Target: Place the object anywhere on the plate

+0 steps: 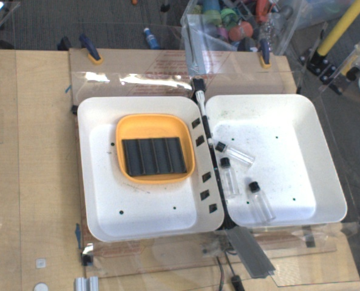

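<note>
The right bin (289, 132) is the anchor here. Inside it, towards its left side, lie three clear vials (237, 156) with black caps, close together, one angled along the left wall and one nearer the near edge. Pressed against its left wall sits the left bin (101, 193), and a row of small black tabs (205, 176) runs down the seam between them. Beyond its far edge stands a clear plastic tub (240, 17) crammed with colourful bits. A blue-handled clamp (263, 50) sits at its far rim. A flat grey piece (249, 253) juts out below its near left corner. The wooden bench (28, 162) stretches away to its left.
</note>
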You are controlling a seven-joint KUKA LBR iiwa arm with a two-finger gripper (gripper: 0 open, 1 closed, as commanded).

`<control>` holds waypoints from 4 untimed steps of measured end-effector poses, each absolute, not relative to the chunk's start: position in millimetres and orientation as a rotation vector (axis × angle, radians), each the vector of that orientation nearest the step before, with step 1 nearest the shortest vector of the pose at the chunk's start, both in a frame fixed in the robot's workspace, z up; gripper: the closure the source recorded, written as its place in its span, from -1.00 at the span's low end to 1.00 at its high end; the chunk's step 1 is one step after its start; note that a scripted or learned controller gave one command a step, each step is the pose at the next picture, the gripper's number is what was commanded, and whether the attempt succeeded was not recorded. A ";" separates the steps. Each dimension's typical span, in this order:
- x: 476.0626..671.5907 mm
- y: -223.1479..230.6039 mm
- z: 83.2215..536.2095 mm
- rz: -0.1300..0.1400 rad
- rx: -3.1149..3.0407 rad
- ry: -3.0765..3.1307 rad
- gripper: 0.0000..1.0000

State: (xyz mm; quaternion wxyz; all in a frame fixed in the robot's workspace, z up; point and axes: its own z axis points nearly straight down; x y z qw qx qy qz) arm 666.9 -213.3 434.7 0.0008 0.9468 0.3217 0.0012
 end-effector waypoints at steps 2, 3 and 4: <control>651.4 -222.3 434.7 -0.003 2.999 0.950 1.00; 649.5 -223.1 434.5 -0.001 3.119 0.387 1.00; 657.5 -221.1 434.4 0.001 3.120 0.362 1.00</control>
